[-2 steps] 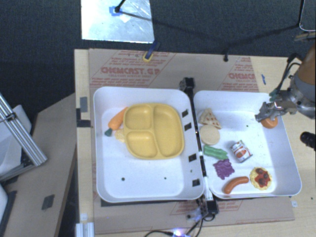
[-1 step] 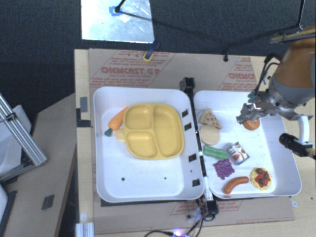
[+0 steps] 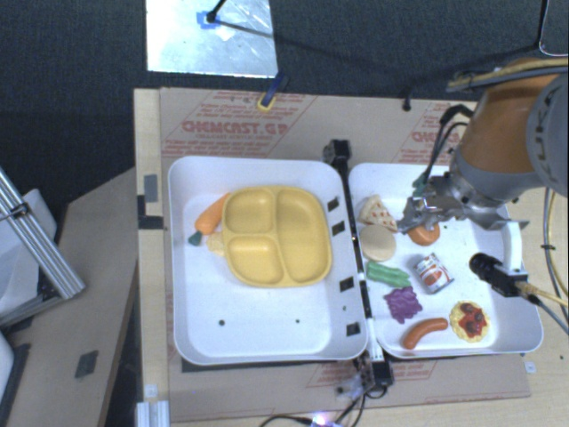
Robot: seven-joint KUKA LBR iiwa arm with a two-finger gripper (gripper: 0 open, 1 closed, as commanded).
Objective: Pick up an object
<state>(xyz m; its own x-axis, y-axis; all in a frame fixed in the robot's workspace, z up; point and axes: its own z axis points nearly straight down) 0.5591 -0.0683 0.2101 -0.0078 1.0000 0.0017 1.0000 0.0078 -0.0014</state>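
Where dark carpet [image 3: 71, 60] surrounds the pale bench [image 3: 98, 238], a silvery sheet [image 3: 212, 25] lies on the floor at 12 o'clock. A cardboard sheet [image 3: 240, 118] with red print covers the bench top under both bins.

Left bin [image 3: 258, 327]: a yellow divided plate [image 3: 271, 236] sits near its centre, with a toy carrot [image 3: 212, 213] touching the plate's edge at 10 o'clock.

Right bin [image 3: 511, 327]: a pizza slice [image 3: 375, 210] lies at 10 o'clock and a beige round piece [image 3: 378, 243] just beside it at 9. A green pod [image 3: 388, 274] and purple grapes [image 3: 403, 303] lie toward 8 o'clock, with a small can [image 3: 433, 272] near the centre. A sausage [image 3: 423, 331] lies at 6 o'clock and a yellow disc with red topping [image 3: 469, 320] at 5.

The gripper [image 3: 420, 216] hangs over this bin at 11 o'clock. An orange round toy [image 3: 425, 235] lies directly under it on the bin floor. I cannot tell whether the pincer is spread, pressed together or pinching that toy.
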